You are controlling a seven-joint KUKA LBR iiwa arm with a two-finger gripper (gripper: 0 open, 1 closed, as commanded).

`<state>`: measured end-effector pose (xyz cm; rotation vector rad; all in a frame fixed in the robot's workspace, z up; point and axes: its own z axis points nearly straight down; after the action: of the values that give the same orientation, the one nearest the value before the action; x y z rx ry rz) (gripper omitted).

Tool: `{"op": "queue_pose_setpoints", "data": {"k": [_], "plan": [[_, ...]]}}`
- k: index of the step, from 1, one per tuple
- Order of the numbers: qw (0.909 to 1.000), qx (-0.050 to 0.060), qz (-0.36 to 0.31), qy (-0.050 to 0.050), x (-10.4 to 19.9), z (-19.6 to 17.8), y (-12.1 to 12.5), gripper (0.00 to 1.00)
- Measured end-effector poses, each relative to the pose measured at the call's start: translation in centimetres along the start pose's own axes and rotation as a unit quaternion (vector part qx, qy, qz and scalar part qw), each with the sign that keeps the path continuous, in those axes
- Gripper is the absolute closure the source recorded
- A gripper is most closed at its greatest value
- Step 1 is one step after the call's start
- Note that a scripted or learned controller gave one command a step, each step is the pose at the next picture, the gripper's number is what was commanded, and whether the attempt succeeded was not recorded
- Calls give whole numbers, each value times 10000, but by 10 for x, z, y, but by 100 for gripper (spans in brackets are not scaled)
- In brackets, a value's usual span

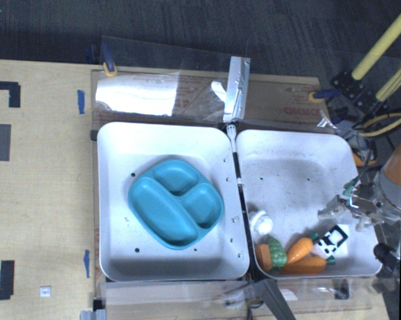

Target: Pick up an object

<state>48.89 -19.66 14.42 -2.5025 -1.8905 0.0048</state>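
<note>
Two toy carrots in right bin — one blue tray left; gripper state unclear.

We are seeing two white bins on a pale wooden bench. A turquoise divided plate is showing in the left bin; orange carrots with green tops, a black-and-white patterned block and a white bottle are showing in the right.

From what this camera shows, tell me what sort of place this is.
Most likely a robotics lab bench set up for pick-up trials. Two shallow white bins, the left bin and the right bin, sit side by side, with a blue divided plate and toy carrots, and the gripper reaches in.
</note>
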Motion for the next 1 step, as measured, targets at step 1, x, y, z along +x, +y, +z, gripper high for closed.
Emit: {"op": "queue_pose_setpoints", "data": {"k": [1], "plan": [[9667, -26, 2559, 13, 10, 58, -12, 0]]}}
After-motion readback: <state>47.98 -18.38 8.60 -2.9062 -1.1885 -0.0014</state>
